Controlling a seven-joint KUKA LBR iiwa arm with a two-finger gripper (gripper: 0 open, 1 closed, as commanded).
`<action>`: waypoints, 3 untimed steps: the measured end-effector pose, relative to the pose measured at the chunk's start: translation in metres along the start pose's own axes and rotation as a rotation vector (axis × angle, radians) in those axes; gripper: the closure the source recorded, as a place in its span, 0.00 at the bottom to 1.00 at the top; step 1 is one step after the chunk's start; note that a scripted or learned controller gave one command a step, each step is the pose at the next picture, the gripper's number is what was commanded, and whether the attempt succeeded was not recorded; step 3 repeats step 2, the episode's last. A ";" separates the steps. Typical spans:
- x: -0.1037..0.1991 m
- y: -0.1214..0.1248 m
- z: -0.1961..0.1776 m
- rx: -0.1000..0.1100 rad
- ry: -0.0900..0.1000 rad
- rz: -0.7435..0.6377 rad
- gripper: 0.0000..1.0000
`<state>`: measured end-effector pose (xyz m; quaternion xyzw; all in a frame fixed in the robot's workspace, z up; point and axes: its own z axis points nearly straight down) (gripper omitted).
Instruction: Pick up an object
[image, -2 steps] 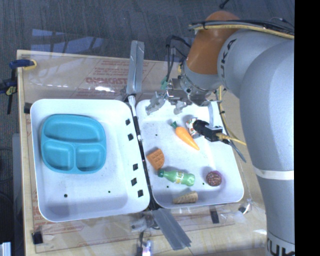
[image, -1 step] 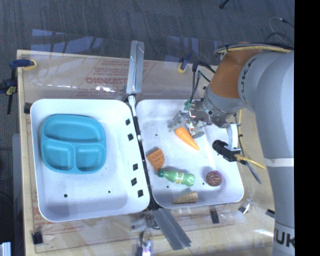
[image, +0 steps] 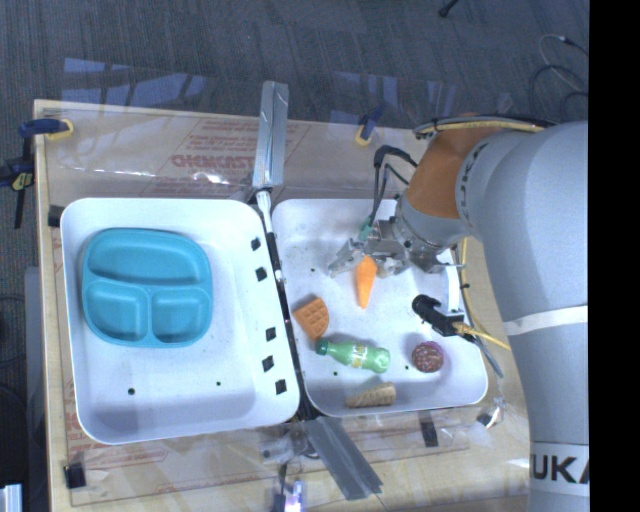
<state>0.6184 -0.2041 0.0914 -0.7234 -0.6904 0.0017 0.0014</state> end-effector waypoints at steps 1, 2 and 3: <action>0.001 0.000 -0.010 0.001 0.001 -0.004 1.00; 0.040 0.016 -0.117 -0.002 0.001 0.202 1.00; 0.040 0.016 -0.117 -0.002 0.001 0.202 1.00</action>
